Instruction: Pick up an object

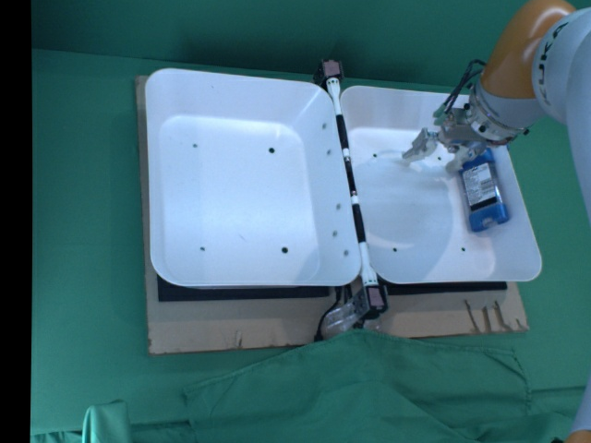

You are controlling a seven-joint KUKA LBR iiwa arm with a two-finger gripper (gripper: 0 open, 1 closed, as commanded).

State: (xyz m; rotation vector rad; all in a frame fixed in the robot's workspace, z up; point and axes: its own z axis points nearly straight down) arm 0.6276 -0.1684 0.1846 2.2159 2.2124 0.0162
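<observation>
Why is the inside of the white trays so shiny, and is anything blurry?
In the camera view, overhead light glares off the right tray, washing out its floor; the left tray looks evenly lit; the gripper looks slightly soft, while the blue packet stays fairly sharp.

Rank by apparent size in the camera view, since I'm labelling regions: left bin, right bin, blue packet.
1. Left bin and right bin: too alike to rank; the left looks slightly wider, perhaps from the slant.
2. Blue packet, far smaller.

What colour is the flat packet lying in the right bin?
Blue with a white label, the flat rectangular packet, in the camera view.
</observation>
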